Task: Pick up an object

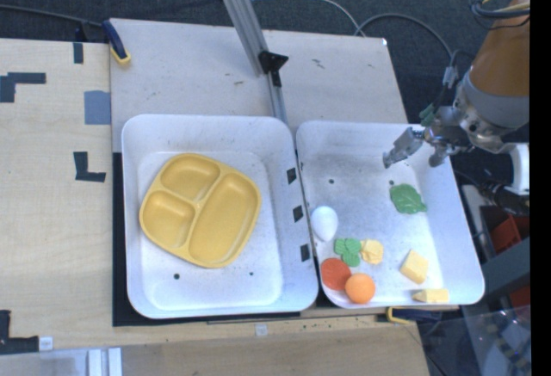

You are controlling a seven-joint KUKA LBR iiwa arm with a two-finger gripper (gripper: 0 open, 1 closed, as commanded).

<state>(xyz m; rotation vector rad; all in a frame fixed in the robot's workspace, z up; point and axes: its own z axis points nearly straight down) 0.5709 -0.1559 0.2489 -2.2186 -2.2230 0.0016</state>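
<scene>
The right bin (pixel 344 151) holds several small toy foods: a green leafy piece (pixel 407 199), a white egg shape (pixel 324 221), a green and yellow cluster (pixel 357 250), a red piece (pixel 335 272), an orange ball (pixel 361 287), and yellow blocks (pixel 415 267) near the front right corner. My gripper (pixel 418 149) hangs over the bin's back right area, above and slightly behind the green leafy piece. Its two fingers are spread open with nothing between them.
The left bin (pixel 146 280) carries a yellow divided plate (pixel 201 208). A metal pole (pixel 240 9) slants across the bench behind the bins. Cables run along the back right. A wooden surface lies to the left.
</scene>
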